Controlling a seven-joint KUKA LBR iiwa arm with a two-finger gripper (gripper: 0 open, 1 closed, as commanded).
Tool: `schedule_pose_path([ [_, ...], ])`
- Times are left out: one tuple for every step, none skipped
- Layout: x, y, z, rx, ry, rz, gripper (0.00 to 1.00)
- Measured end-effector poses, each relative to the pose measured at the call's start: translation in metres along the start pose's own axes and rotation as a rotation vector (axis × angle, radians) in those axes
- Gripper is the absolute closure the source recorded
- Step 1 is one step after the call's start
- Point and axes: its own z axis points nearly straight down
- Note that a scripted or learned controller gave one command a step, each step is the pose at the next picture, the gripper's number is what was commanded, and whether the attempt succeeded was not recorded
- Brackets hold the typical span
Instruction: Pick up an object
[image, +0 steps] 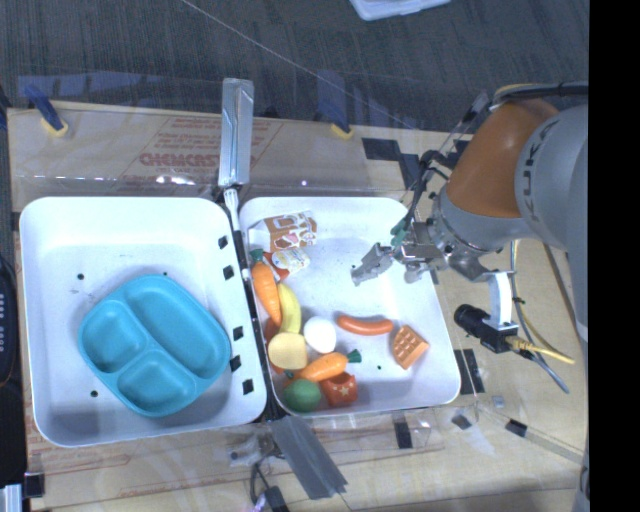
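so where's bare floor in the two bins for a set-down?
Left bin: open floor above and left of the blue divided tray. Right bin: bare strip between the snack packet and the gripper, plus floor right of the waffle. Crowded along the divider: carrot, banana, egg, tomato.

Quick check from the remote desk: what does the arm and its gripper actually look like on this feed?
The arm is bulky and rounded, grey, with a broad orange band above the wrist. Thin dark cables run along its upper side. The gripper is a small grey metal two-finger unit on a darker, cluttered wrist block.
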Motion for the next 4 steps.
schedule_pose_path([
  [-0.007, -0.025, 0.117, -0.003, 0.0, -0.142, 0.0],
  [-0.008, -0.024, 0.107, -0.003, -0.003, -0.148, 1.0],
  [0.066, -0.047, 0.025, -0.007, -0.002, -0.328, 1.0],
  [0.134, -0.026, -0.023, -0.003, -0.001, -0.237, 1.0],
])
